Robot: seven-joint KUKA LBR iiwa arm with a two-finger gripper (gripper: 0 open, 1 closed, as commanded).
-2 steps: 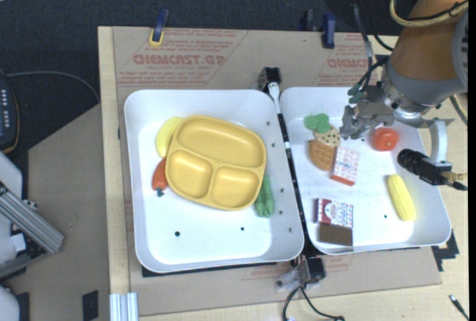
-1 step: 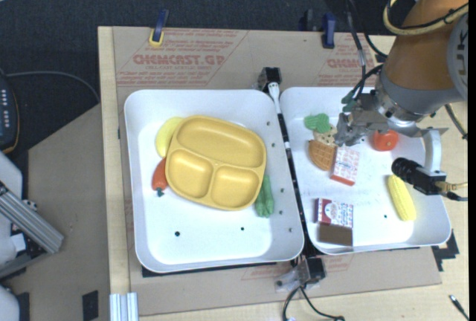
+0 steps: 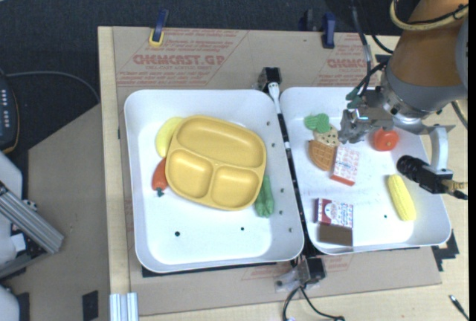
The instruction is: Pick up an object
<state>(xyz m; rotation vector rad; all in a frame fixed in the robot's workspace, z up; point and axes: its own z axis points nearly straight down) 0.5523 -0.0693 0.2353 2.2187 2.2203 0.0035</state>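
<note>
claw [image 3: 355, 126] above right bin [image 3: 439, 227] | waffle cone [image 3: 323, 151] just left-below, apart | finger state: cannot tell

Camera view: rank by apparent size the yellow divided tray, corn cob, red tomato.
1. yellow divided tray, by far the largest
2. corn cob
3. red tomato, partly hidden by the arm, so its rank is unsure

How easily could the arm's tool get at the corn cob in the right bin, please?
Probably easily: the corn cob lies alone on bare bin floor, nothing on top, and the tool hovers in the same bin.
</note>
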